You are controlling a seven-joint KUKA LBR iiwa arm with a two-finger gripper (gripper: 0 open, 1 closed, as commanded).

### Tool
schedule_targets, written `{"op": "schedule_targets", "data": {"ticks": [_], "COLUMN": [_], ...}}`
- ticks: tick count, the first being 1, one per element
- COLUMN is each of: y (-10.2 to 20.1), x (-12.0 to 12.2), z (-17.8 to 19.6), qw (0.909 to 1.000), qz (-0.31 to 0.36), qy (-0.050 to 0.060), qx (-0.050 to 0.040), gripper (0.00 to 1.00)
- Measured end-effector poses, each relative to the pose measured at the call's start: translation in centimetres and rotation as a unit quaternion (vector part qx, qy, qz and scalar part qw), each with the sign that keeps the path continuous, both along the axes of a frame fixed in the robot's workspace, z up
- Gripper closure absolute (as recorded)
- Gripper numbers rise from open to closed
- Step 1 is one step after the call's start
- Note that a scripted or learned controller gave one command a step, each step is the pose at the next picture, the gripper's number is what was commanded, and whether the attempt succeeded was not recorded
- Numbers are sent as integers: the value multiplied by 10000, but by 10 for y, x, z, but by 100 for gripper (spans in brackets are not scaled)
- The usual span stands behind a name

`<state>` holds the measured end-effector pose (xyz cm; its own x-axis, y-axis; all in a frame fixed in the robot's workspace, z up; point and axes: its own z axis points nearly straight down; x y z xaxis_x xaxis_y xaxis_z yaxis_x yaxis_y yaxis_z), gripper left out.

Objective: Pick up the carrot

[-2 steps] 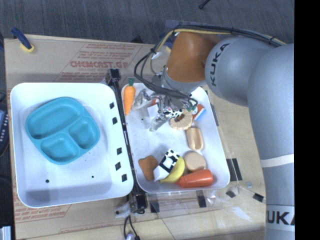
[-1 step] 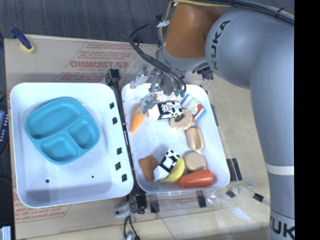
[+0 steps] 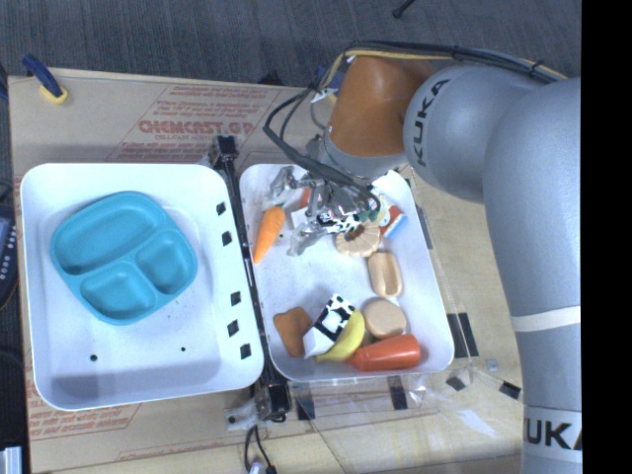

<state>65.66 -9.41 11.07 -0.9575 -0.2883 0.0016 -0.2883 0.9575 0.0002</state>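
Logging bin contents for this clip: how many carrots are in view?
1. The carrot lies at the left edge of the right bin, beside the gripper. Another could be hidden under the arm.

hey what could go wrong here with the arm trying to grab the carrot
The two-finger metal gripper sits beside the small orange toy carrot, not around it, so closing may catch nothing. The carrot lies close to the left wall of the right white bin, which could block a finger. A beige cookie-shaped toy sits right by the gripper and might get bumped or grabbed instead.
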Motion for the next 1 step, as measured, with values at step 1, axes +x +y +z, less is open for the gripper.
{"op": "schedule_targets", "data": {"ticks": [1], "y": [-4], "x": [-21], "z": [-18], "qw": [10000], "qz": [-59], "qy": [-13], "qx": [3], "gripper": [0]}}
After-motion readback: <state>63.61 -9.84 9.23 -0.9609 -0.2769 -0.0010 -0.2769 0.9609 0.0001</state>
